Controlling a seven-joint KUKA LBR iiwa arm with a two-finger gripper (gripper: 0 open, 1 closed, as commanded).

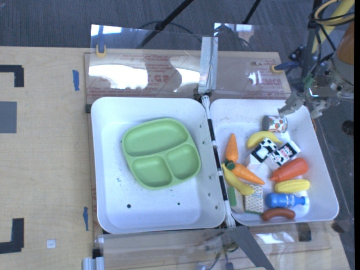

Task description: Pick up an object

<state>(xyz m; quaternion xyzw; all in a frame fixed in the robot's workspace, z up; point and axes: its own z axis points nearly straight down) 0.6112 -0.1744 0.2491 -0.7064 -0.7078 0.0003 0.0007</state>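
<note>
While the gripper (302, 107) hangs over the far right corner of the right bin (326, 179), its two fingers stand spread apart with nothing between them. One finger (290, 105) slants down towards a small silver and red can (275, 124), which lies just below and to the left of it, apart from it.

Near the can, a yellow banana (262, 138) curves against a black and white checkered box (274, 151). Below these lie an orange carrot (290, 169), a yellow corn cob (291, 185), a blue bottle (286, 200) and a brown sausage (277, 214), packed closely, several touching. Two more carrot-like toys sit beside the divider between the bins. The left bin (107, 167) holds a green divided plate (162, 152).

Any of these toys would serve the task; none is held yet. The risk appears to lie in the crowding and the corner. A descent here seems likely to strike the bin's sloped wall or rim, or to catch the can's rounded side so that it rolls clear. A try at the heap could wedge a finger onto a neighbouring toy, and smooth curved plastic may slip free as the jaws close.
</note>
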